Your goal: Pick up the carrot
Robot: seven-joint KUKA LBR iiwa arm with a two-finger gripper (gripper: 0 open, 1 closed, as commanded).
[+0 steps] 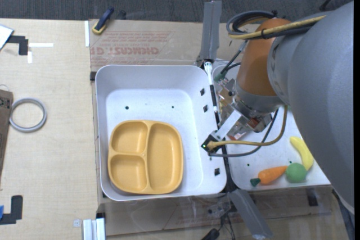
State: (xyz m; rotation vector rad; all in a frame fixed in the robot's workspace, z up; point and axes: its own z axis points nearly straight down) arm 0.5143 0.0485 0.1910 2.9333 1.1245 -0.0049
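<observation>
Lying lower right of frame, in right bin (247, 168): carrot (270, 175), touching green ball (296, 172). Hovering up-left: gripper (242, 127), state indiscernible. Approaching w/ jaws straddling carrot, avoiding ball.

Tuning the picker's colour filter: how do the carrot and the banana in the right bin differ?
The carrot is orange with a dark green end; the banana is plain yellow. The carrot lies nearly level, pointing left towards its green tip; the banana runs slantwise, top left to bottom right, and curves. The carrot sits left of the green ball, the banana above it. Both are long and lie in the right bin, touching or nearly touching the ball.
</observation>
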